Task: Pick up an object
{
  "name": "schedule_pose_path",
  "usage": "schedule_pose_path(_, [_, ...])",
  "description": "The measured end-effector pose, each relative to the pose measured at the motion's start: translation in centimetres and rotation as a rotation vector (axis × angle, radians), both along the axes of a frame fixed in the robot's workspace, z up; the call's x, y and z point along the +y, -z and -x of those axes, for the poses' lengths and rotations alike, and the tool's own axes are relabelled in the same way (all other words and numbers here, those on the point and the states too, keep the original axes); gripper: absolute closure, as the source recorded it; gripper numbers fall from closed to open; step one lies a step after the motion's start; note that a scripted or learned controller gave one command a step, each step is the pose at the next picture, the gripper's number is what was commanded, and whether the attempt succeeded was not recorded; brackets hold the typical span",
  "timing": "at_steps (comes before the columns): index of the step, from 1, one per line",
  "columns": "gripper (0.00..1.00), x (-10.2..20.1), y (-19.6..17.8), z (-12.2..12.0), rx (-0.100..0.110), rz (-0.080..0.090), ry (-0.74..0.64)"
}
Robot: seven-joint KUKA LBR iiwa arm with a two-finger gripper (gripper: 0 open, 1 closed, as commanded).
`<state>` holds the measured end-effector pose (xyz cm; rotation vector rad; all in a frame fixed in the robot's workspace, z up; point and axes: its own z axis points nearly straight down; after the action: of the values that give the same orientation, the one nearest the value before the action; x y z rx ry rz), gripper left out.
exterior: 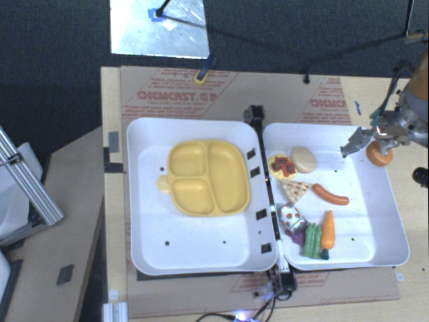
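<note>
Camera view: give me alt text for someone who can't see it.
The gripper hangs over the right bin's far right edge, beside an orange round object. That bin holds toy food, including a sausage and carrot. The left bin holds a yellow divided plate.

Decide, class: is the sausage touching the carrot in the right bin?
Apart. The camera view shows bare white bin floor between the sausage and the carrot below it.

Dark blue carpeted floor (53, 59), shiny square metal plate (159, 19) lying on it, pale wooden surface (74, 200), printed brown cardboard sheet (181, 92) on top
</note>
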<state>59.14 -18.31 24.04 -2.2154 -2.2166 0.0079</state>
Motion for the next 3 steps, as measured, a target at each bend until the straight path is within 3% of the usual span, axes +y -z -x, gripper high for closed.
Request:
schedule_pose_path(1, [0.0,0.0,-0.6,-0.2,-0.011,0.002,-0.003])
schedule_pose_path(3, [0.0,0.4,7.8,-0.2,-0.007,0.002,-0.001])
